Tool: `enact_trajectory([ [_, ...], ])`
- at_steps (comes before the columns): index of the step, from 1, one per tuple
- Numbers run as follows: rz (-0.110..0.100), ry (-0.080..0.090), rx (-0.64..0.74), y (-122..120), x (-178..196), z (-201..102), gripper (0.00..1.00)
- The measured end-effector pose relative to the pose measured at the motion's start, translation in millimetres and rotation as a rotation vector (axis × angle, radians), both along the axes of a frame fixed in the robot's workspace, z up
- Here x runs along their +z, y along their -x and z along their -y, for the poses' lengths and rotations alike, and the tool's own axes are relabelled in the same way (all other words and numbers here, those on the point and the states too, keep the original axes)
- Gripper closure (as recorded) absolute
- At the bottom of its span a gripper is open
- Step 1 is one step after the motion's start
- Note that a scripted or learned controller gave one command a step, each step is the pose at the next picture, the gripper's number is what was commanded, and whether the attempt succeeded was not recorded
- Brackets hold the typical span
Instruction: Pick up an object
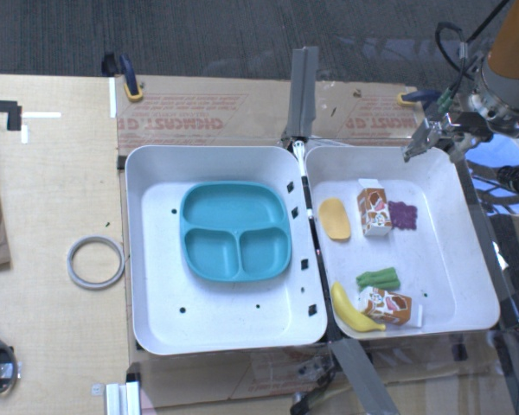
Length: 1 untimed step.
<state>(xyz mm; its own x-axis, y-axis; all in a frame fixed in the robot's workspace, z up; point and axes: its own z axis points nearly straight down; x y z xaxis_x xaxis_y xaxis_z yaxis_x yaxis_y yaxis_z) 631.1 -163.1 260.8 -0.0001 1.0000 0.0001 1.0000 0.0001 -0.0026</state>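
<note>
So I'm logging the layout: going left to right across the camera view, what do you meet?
Tape ring → teal tray → yellow piece → upright carton → purple grapes → gripper.

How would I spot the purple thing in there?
Look in the right-hand white bin, toward its far side. Beside the upright milk carton, on its right, lies the purple grape bunch. Nothing else in either bin is purple.

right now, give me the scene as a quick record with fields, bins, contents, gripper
left bin: teal divided plate
right bin: yellow oval piece, upright carton, purple grapes, green item, banana, lying carton
gripper: above the right bin's far right corner, nothing visibly held
bench: grey ring left of the bins
</note>
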Motion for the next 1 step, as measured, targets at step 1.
enact_trajectory([
  [1,0.000,0.001,-0.133,-5.8,-100.6,-25.5,0.00],
])
